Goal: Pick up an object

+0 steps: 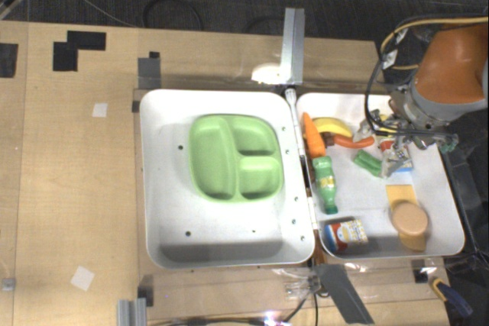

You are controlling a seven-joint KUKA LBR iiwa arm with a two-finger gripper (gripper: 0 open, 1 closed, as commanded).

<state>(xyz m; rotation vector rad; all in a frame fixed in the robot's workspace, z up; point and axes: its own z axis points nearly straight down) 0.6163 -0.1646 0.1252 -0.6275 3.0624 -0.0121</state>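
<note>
Nothing looks picked yet: the metal two-finger gripper (397, 158) hangs low in the right white bin (447, 187), whether spread or pinching I cannot tell, with the small green block (367, 163) just beside it, apparently unlifted.

My gripper (397, 156) hangs over the right bin (447, 187) by a green block (367, 163); a green tray (234, 156) fills the left bin (164, 187).

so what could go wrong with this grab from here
The gripper hangs over crowded things: a green block sits right beside it and a banana and carrot lie close, so it may nudge them or catch two. The right bin's wall is close too.
</note>
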